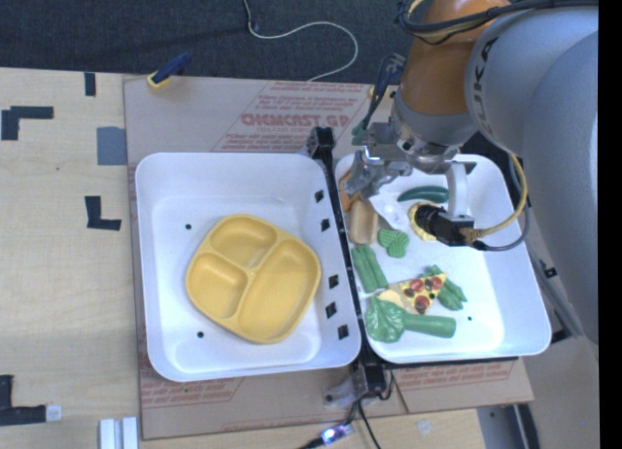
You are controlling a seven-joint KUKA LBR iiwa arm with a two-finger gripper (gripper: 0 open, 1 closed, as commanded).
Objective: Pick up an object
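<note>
My gripper (392, 181) hangs low over the far left part of the right bin (505, 330). Just below it lie a tan bread-like piece (362, 224) against the bin's left wall and a small green leafy piece (394, 241). A dark green pod (424, 192) lies beside the gripper on its right. Nearer the front are a long green vegetable (369, 267), a pizza slice (424, 289), a green leaf (383, 320) and a green cucumber-like stick (433, 326). The wrist hides whatever lies directly under it.
The left bin (160, 243) holds a yellow divided plate (254, 277). A black divider with clips (333, 233) separates the bins. The arm's bulk and a black-and-yellow cable fitting (434, 224) overhang the right bin's far half. A white cable (292, 29) lies behind the bins.
</note>
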